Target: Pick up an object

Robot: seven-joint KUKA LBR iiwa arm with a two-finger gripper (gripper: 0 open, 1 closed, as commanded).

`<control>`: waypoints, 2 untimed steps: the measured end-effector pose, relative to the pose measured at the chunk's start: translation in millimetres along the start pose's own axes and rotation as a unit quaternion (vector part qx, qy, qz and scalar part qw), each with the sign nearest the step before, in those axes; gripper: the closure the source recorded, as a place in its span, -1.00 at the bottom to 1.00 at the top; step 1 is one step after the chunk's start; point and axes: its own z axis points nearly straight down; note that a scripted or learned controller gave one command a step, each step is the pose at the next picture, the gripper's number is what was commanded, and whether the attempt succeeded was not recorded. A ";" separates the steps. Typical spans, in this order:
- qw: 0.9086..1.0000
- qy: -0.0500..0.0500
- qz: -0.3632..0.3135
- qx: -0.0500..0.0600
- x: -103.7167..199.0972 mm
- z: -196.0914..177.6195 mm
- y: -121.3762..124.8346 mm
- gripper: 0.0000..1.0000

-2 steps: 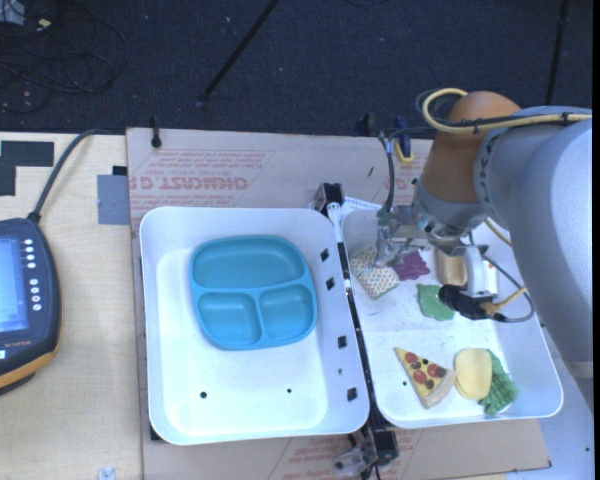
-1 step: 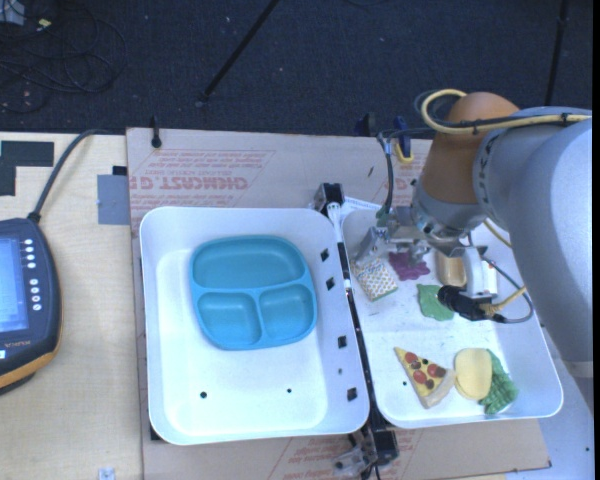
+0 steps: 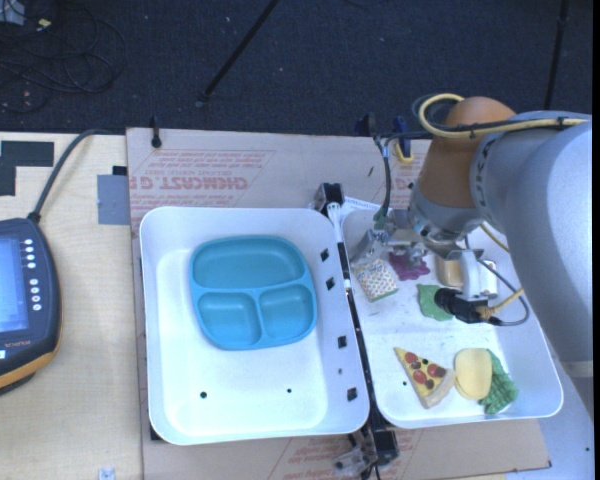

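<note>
My gripper point(image 3: 382, 246) reaches down into the far left part of the right bin point(image 3: 540, 368), under the orange-banded wrist. Just in front of it, touching or nearly touching, lies a small speckled white block point(image 3: 377, 281). A purple piece point(image 3: 413, 265) sits right beside the gripper, partly hidden by it. A green toy point(image 3: 434, 302) lies further right, next to the arm's black fitting. At the bin's near side rest a pizza slice point(image 3: 423, 375) and a yellow round toy point(image 3: 472, 372) on a green leaf point(image 3: 500, 391).
The left bin point(image 3: 170, 368) holds a blue divided plate point(image 3: 252, 290). A black divider rail point(image 3: 345, 308) runs between the bins. A tablet-like pendant point(image 3: 10, 293) lies on the bench at far left. Cables hang near the wrist.
</note>
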 end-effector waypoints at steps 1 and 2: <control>1.000 0.000 -0.003 -0.002 0.2 -12.1 1.6 1.00; 1.000 0.000 -0.003 -0.001 0.6 -10.7 0.9 -1.00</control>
